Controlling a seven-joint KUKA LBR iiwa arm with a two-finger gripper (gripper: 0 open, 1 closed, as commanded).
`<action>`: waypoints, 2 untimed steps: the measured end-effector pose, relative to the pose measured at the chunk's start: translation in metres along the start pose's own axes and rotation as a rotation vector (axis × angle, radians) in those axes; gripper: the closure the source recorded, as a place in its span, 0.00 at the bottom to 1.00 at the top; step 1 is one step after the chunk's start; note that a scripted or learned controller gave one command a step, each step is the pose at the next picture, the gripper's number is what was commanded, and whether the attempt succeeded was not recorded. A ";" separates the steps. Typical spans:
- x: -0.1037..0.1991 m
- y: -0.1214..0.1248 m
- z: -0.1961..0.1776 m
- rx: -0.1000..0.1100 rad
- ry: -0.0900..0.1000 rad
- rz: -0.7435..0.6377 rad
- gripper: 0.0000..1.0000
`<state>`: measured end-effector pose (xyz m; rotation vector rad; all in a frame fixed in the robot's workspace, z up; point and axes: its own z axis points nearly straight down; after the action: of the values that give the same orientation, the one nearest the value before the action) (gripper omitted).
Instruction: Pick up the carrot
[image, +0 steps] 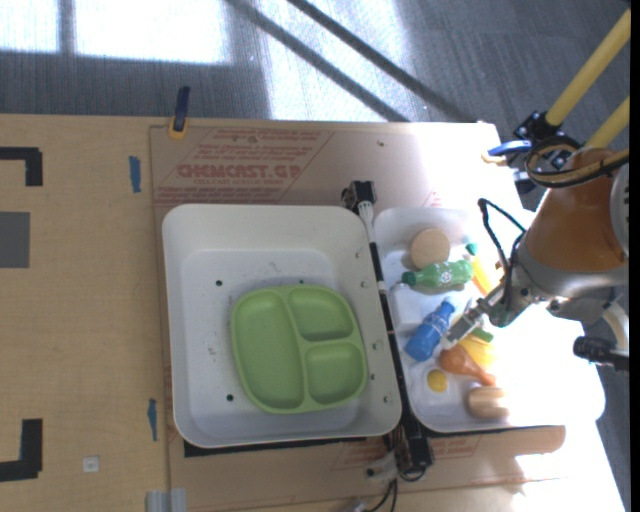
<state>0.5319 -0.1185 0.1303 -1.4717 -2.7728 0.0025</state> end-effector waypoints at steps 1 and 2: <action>-0.034 -0.030 0.039 -0.019 -0.015 0.381 0.00; 0.041 -0.026 0.037 -0.022 -0.021 0.091 0.00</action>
<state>0.4871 -0.0994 0.0930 -1.6108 -2.7276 -0.0123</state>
